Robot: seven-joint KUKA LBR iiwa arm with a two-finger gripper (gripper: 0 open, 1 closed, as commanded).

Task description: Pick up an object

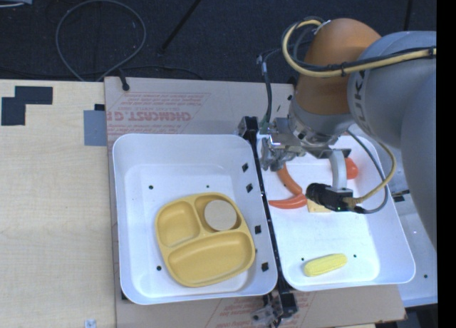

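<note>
One yellow corn cob (325,264) is lying at the near edge of the right bin (385,248), well apart from the gripper (279,154), whose opening cannot be told. One orange carrot-like piece (288,192) is lying below it. The left bin (135,177) is holding one yellow divided tray (203,252) with one tan disc (220,214).

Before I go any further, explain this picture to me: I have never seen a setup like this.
One camera looks down at a slant on a bench with two shallow white bins. The left bin holds a yellow divided tray with a round tan disc in one compartment. The grey machine with the orange band is a robot arm reaching in from the right. Its gripper hangs over the right bin, close above an orange curved piece. A yellow corn cob lies nearer the front. Nothing can be seen held.
</note>
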